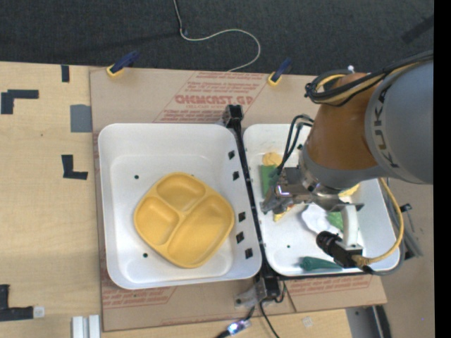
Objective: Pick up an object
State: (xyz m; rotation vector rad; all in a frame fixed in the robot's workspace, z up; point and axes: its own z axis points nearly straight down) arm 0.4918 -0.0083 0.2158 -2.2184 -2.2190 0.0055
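The grey arm point(366, 136) is looming nearest, hanging over the right bin point(391, 217); whether its jaws are spread, I cannot tell. Just beside them a green piece point(268, 180) is lying, probably light and best pinched across its narrow width.

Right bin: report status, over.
Arm low over right bin, covering most of it. Small green and yellow things along its left side, none seen held. Yellow divided plate alone in left bin.
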